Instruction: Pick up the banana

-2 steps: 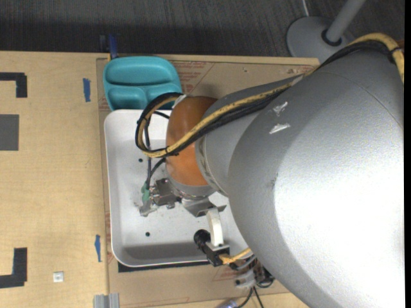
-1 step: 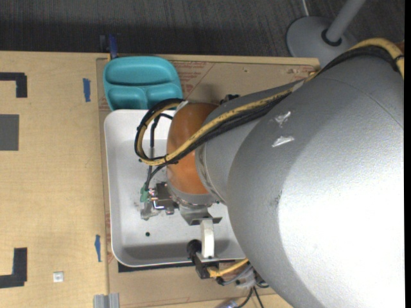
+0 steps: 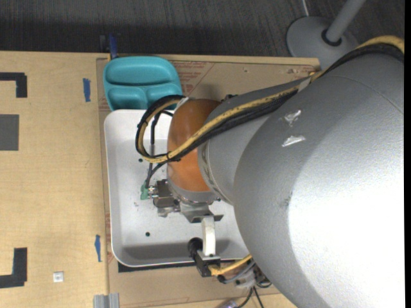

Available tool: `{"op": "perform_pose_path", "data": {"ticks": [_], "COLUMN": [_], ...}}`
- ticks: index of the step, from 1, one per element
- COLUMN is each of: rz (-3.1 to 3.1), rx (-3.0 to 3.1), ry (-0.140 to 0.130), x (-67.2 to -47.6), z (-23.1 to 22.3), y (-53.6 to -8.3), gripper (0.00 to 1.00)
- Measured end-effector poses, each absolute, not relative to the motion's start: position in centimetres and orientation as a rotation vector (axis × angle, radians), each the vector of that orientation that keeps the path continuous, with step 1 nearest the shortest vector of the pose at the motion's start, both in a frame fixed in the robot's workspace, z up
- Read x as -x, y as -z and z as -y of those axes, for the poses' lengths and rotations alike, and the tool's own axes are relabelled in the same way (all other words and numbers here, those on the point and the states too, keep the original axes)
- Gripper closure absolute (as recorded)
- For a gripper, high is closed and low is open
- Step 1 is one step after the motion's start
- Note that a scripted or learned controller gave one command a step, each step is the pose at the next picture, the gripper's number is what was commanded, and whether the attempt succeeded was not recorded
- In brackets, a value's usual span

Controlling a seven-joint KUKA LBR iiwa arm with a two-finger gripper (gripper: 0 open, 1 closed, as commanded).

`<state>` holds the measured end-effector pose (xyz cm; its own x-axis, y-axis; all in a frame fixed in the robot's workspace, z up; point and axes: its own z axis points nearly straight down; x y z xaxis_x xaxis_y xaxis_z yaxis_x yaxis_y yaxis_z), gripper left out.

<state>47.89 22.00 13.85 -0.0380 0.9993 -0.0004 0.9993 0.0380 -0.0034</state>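
The grey arm (image 3: 308,172) with its orange band (image 3: 189,146) reaches from the right over the left white bin (image 3: 122,191) and covers most of it. The wrist and gripper mount (image 3: 173,201) hang low over the bin's middle, with the part below hidden by the wrist itself. Whatever lies under the arm in the bin is hidden.
A teal plastic tray (image 3: 141,81) stands at the bin's far edge. Black and yellow cables (image 3: 151,133) loop off the wrist over the bin. Cardboard bench surface (image 3: 51,172) with blue tape marks lies to the left. A grey stand base (image 3: 314,34) sits at the top right.
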Motion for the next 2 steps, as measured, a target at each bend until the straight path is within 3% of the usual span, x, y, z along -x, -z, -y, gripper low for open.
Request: {"op": "perform_pose_path", "data": {"ticks": [2], "rz": [2.265], "rx": [2.174], "ry": [-0.005], "x": [-47.91], "z": [-22.1], "y": [-15.77], "gripper": [1.0]}}
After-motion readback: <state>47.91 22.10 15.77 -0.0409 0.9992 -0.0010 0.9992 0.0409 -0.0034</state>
